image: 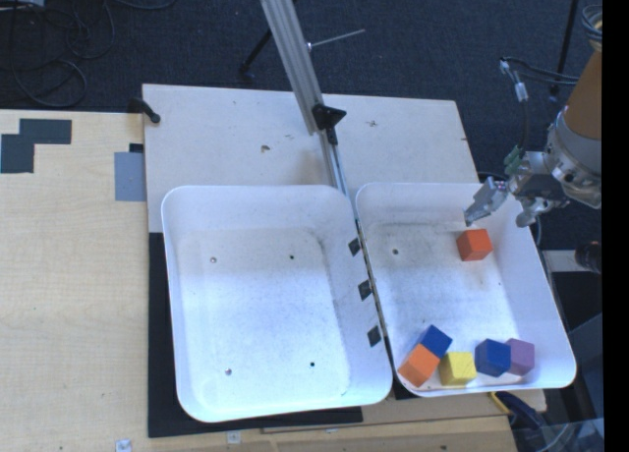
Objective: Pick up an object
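Observation:
My gripper hangs over the far right side of the right bin, its two grey fingers spread open with nothing between them. An orange-red cube lies on the bin floor just below and left of the fingers, apart from them. Along the bin's near edge sits a cluster of blocks: an orange one, a blue one, a yellow one, a dark blue one and a purple one.
The left bin sits beside the right one, with black clips on the shared rim. A slanted aluminium post rises behind the bins. Wooden bench surface lies to the left.

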`<state>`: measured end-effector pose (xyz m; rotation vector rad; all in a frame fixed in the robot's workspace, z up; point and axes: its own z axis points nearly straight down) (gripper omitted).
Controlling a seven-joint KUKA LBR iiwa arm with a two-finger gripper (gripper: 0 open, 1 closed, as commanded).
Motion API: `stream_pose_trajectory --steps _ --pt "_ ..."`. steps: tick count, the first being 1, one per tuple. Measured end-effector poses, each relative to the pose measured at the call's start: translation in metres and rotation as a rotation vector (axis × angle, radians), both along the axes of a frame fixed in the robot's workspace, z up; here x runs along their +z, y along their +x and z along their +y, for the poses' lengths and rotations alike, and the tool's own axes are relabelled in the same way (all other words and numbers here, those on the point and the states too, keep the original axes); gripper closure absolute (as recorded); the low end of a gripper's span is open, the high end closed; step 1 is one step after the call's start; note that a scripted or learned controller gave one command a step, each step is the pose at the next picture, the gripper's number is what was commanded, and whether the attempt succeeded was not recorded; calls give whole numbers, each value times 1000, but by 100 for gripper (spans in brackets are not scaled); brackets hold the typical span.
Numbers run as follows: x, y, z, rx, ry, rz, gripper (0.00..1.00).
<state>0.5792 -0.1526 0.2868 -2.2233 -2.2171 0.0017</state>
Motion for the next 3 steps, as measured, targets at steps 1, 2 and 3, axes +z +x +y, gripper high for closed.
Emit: stream_pose_trajectory --steps 1,2,3 --pt "-102 30 -54 1 0 6 0" --pt "-169 56 -47 2 -8 -23 0" --pt "-160 56 -48 3 -9 -22 100"
